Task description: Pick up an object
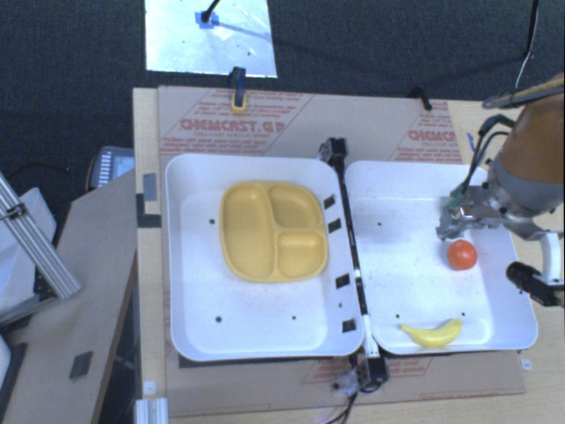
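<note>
1. Nearest the camera, in the right bin (521, 329): a yellow banana (433, 333) lying flat by the front wall, curved, well apart from the arm. Probably light, slightly soft, with a smooth skin; best taken across the middle of the curve, where the body is thickest.

2. A little farther back in the same bin: an orange-red ball-shaped fruit (462, 254), perhaps a tomato or small orange, sitting on the bin floor towards the right side. Likely light, firm enough for a gentle squeeze, but round and prone to rolling or slipping out; best pinched across the widest part, straight from above.

3. Just above and left of that fruit: the gripper (452, 226), low over the bin floor, very near the fruit, possibly touching its upper edge; contact not clear. Finger spacing not readable at this angle and size, so open or closed impossible to tell. Nothing visibly between the fingers.

4. Behind the gripper: the arm (530, 162), reaching in from the right, orange band above the grey wrist, wrist angled down and leftward into the bin.

5. To the left, in the left bin (190, 193): a yellow divided plate (272, 231) with three compartments, lying flat near the middle, well apart from the arm.
</note>
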`<state>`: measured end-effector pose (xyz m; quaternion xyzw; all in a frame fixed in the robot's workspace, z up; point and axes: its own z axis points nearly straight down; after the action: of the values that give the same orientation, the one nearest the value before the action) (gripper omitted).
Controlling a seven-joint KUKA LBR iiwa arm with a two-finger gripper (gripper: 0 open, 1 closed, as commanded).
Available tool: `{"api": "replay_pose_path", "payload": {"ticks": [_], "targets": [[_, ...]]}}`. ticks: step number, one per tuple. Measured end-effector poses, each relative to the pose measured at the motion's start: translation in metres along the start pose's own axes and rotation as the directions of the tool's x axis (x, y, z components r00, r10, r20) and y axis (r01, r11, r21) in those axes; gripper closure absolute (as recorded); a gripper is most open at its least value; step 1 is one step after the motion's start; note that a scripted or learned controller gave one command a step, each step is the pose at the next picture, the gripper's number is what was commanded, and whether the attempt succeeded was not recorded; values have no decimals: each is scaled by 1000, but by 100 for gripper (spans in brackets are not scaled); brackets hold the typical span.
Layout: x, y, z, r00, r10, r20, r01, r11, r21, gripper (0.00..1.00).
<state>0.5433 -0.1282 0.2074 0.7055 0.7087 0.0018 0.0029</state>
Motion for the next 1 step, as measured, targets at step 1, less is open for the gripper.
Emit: {"api": "replay_pose_path", "payload": {"ticks": [1], "targets": [[4,10,-60,1000,-1,0,1,1000,-2,100]]}}
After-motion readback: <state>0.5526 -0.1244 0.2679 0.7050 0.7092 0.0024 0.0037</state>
